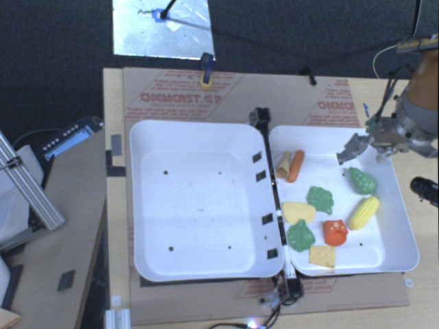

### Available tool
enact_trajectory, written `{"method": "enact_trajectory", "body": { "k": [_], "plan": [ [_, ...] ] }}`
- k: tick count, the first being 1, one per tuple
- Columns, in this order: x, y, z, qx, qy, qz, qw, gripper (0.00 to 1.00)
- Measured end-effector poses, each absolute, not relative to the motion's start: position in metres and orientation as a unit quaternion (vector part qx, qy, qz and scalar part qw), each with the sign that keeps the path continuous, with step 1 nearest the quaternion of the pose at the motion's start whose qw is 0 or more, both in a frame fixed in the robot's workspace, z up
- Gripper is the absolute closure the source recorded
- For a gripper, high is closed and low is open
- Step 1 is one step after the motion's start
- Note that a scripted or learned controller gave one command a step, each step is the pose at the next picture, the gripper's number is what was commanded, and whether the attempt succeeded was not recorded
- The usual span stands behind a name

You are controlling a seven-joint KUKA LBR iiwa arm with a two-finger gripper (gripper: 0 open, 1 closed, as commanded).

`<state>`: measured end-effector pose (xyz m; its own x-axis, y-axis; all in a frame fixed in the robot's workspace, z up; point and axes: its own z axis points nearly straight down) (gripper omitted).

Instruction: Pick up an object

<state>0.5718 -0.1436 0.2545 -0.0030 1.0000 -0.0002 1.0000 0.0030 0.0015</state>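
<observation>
The right bin (394, 204) holds several toy foods: an orange carrot (295, 165) beside a tan piece (283, 164), a green leafy piece (319, 199), a green lumpy vegetable (362, 181), a yellow corn cob (364, 212), a pale yellow piece (298, 212), a red pepper (335, 232), another green piece (300, 236) and a yellow cheese wedge (322, 256). My gripper (357, 147) hangs over the bin's far right part, just above and left of the green lumpy vegetable. Nothing shows between its fingers.
The left bin (140, 184) sits beside the right one, with black clips (267, 218) along the shared divider. The bins rest on a cardboard sheet (178, 94). A grey device (68, 137) and metal rail (27, 190) lie at the left.
</observation>
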Motion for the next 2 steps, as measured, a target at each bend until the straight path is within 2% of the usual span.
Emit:
{"method": "enact_trajectory", "body": {
  "k": [1,2],
  "plan": [
    [0.62,-0.164,0.077,0.706,0.709,-0.0007,0.0,0.0],
    [0.665,-0.125,0.085,0.703,0.711,-0.0073,-0.004,0.0]
  ]
}}
